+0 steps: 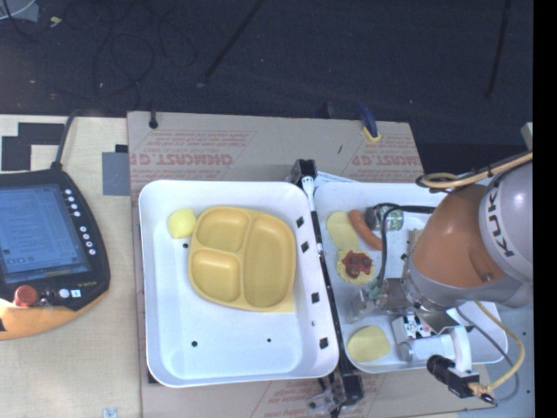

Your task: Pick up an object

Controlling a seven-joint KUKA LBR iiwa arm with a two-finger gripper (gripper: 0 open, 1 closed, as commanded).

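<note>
Overhead view: the gripper [376, 293], its grasp state impossible to tell under the wrist, hangs in the right bin [496, 352] just beside the red-topped yellow piece [353, 264], which lies up and left, the orange sausage [365, 231] slanting beyond.

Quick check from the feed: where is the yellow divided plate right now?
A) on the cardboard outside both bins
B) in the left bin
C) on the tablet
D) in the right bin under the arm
B: the yellow divided plate lies flat in the left bin, beside a small yellow ball.
</note>
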